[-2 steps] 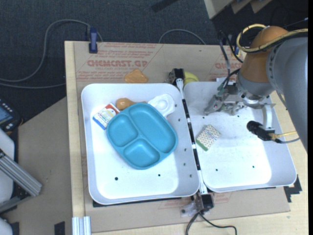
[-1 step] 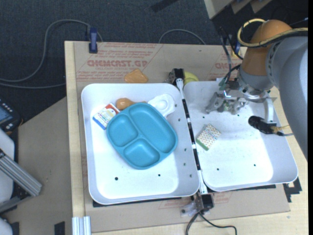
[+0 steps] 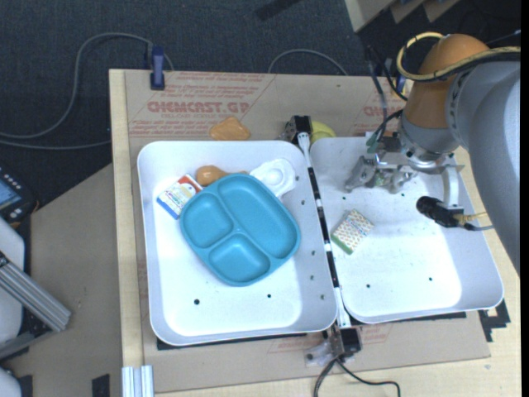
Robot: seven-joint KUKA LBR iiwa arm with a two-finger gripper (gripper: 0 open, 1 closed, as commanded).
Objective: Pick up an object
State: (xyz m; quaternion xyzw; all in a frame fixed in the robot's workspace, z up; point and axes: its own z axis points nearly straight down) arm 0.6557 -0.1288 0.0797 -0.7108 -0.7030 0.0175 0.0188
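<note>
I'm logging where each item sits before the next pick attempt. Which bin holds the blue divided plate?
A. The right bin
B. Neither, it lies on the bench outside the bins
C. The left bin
C: the blue divided plate lies inside the left bin, beside a small box, while the right bin holds a small patterned packet.

Blue divided tray (image 3: 240,228); white bins (image 3: 165,304); speckled packet (image 3: 351,231).
</note>
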